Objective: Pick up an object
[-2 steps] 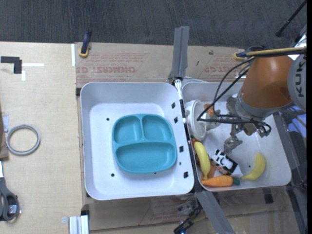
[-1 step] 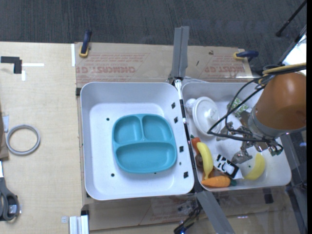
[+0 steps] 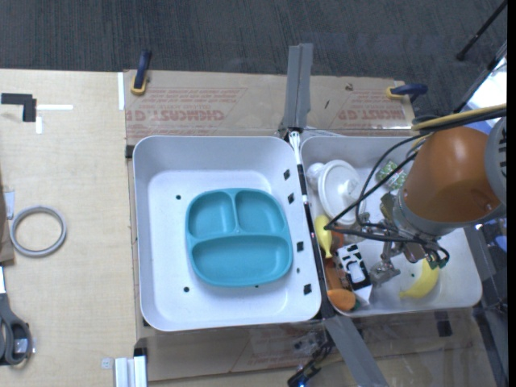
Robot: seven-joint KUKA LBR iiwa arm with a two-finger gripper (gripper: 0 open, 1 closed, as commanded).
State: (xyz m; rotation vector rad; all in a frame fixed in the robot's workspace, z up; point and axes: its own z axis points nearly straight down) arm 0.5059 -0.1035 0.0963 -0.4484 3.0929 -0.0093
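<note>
My gripper (image 3: 387, 269) hangs low over the right bin (image 3: 459, 297), near its front edge, under the arm's orange band (image 3: 448, 176). A yellow banana (image 3: 422, 280) lies just right of it. A black-and-white item (image 3: 353, 266) lies just left of it. An orange piece (image 3: 342, 298) sits at the bin's front left corner, and a yellow piece (image 3: 323, 234) rests against the left wall. A white cup (image 3: 337, 182) lies toward the back left. Nothing shows between the fingers, and the arm hides the middle of the bin.
The left bin (image 3: 153, 216) holds a blue divided plate (image 3: 239, 237). A roll of tape (image 3: 36, 230) and scissors (image 3: 14, 337) lie on the bench at far left. Cables (image 3: 363, 216) loop from the wrist across the right bin. A grey divider post (image 3: 298, 87) stands between the bins at the back.
</note>
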